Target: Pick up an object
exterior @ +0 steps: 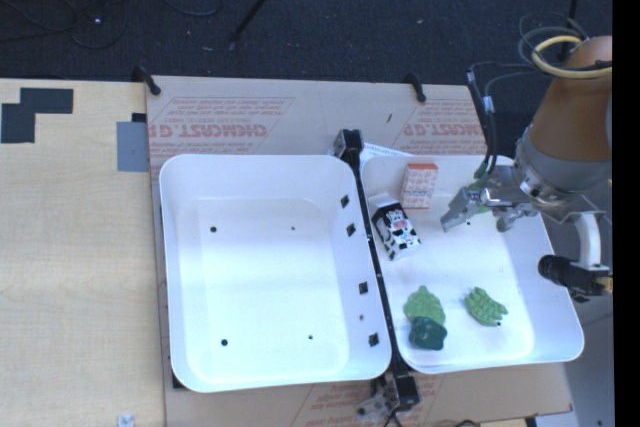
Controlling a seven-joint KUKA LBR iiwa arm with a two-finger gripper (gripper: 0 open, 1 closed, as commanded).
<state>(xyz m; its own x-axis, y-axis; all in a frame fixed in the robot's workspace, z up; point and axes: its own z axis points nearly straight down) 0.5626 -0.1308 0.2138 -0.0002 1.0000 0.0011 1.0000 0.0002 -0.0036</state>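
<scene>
Camera view shows the big tabletop with two white bins side by side. The left bin is next to the right bin. The arm reaches over the right bin. Its pincer is spread apart, with nothing between its fingers. Just left of it stands a small orange and white box. Near the middle wall lies a black and white toy. Lower down lie two green toys and a dark teal lump.

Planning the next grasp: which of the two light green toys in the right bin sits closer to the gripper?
The light green toy further right; the other lies by the bin divider, touching a dark green piece.
</scene>
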